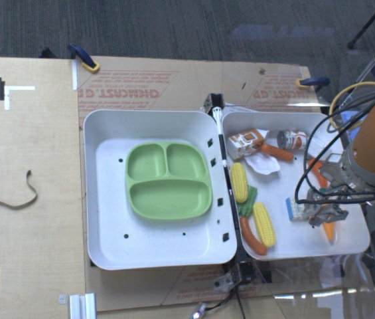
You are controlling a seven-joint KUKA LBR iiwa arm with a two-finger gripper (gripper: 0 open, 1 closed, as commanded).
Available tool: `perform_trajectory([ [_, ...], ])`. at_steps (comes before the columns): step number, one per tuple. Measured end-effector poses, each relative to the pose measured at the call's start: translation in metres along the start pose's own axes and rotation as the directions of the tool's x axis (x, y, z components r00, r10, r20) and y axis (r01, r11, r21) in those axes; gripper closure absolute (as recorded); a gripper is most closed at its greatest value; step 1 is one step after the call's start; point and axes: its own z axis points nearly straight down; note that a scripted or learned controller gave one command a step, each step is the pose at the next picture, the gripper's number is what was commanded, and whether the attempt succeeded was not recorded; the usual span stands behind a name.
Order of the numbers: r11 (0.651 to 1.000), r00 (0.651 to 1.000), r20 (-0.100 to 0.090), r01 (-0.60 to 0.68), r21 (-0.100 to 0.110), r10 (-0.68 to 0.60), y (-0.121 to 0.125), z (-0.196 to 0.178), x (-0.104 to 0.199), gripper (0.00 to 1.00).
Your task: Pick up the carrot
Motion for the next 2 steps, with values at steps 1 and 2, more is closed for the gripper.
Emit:
perform_trajectory([
  [1, 0.998, 0.998, 0.000, 0.069, 0.000, -0.069, 0.034, -0.051, -0.058, 1.00],
  [2, 0.949, 0.949, 0.001, 0.315, 0.002, -0.315, -0.005, -0.122, -0.043, 1.00],
])
